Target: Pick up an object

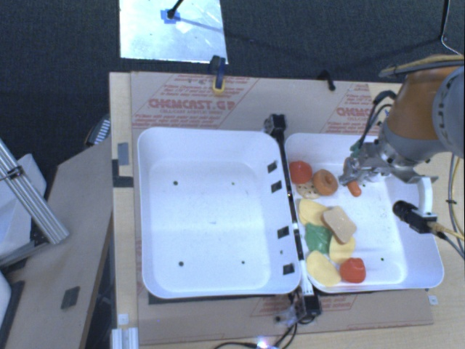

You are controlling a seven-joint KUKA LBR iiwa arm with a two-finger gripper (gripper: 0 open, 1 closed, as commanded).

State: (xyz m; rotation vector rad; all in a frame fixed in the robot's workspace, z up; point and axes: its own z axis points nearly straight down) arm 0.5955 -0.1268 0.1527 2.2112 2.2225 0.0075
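Two shallow white plastic bins side by side on a cardboard-covered bench (182, 97). Left bin (211, 209): bare floor. Right bin (385, 224) holds toy food clustered along its left side: red tomato (300, 171), brown ring doughnut (325, 182), speckled cookie (307, 190), yellow pieces (312, 211), green piece (317, 237), tan bread slice (339, 224), red piece (353, 270) near the front. Gripper (354, 182) low in the right bin, fingers pinching a small orange carrot-like piece (354, 189) (glossy, rounded), just right of the doughnut.

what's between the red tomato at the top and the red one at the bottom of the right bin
In the camera view, between the top red tomato and bottom one: a tan bread slice on yellow and green pieces.
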